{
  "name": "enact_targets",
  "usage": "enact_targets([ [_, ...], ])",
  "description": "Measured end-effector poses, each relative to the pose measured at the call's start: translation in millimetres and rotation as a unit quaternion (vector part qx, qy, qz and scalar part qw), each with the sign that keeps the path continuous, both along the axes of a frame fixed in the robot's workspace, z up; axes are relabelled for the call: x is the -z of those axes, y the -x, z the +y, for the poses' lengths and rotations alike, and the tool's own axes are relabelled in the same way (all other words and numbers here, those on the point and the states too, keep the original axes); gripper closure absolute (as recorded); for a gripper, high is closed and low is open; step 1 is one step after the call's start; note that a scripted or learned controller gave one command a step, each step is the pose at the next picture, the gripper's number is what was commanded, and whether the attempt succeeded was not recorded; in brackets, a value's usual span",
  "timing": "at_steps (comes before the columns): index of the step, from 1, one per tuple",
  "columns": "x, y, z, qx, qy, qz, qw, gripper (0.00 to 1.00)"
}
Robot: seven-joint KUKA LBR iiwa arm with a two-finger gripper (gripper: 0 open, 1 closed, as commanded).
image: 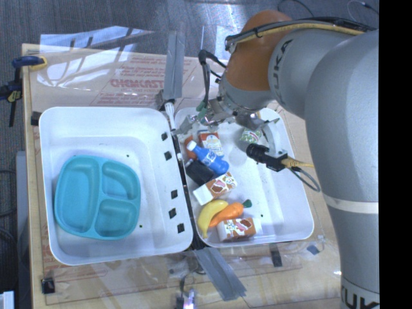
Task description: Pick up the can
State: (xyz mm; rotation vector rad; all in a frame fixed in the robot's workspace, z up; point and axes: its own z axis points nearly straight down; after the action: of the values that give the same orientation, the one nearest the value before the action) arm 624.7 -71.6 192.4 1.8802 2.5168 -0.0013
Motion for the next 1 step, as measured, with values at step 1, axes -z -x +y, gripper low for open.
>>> enact_targets([
  [1,-11.8,-13.6,-74.5,-0.103,0.0007,-0.001,0.9947,0.00],
])
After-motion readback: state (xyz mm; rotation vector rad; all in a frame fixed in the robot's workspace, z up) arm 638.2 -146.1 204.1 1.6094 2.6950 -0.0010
